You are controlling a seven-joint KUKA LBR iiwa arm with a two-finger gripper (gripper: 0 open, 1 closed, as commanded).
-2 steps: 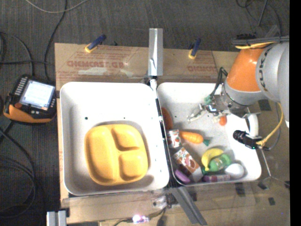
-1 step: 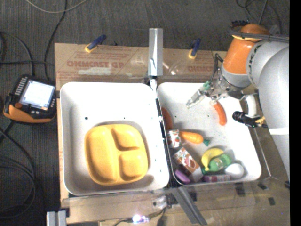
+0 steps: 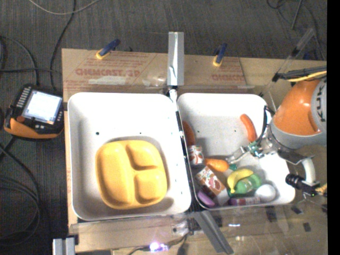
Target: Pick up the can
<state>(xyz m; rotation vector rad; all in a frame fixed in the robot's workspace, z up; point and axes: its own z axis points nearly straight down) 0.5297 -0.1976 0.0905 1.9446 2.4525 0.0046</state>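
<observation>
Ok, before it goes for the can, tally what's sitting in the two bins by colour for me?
Yellow: 2, the divided tray and the banana
Orange: 3, the sausage, the carrot and a piece by the divider
Red and white: 2, the can and the carton
Green: 1
Purple: 1
White: 1
Total: 10

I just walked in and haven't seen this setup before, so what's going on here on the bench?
A grey robot arm with an orange band reaches from the right into the right white bin, its two-finger gripper low over a pile of toy food. The small red and white can it is meant to pick up lies by the bin's left wall, apart from the gripper and not yet lifted. An orange carrot and a yellow banana sit nearby. The left white bin holds a yellow divided tray.
</observation>
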